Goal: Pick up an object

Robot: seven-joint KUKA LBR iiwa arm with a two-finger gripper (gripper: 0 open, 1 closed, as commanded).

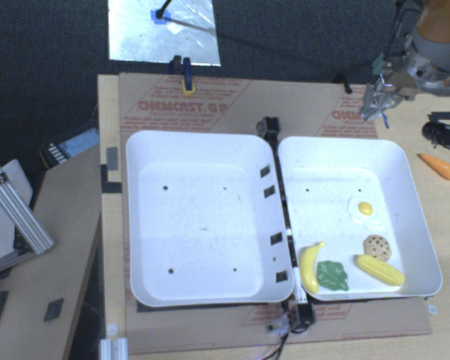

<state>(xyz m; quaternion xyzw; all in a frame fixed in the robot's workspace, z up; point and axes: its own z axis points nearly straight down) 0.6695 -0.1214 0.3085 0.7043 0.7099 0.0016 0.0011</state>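
Jaws [376, 105]: raised beyond right bin's [405, 167] far rim; grip state unclear.
Right bin: egg [364, 209], cookie [376, 247], corn [380, 270], banana [310, 267], leaf [332, 276].

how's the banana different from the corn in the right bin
The banana is smooth and curved; the corn is straighter, with a bumpy look. The banana lies against the bin's left wall, running roughly front to back, beside the green leaf; the corn lies slantwise near the front right corner, just below the cookie. Both are yellow, of similar length, and lie flat near the front of the bin.
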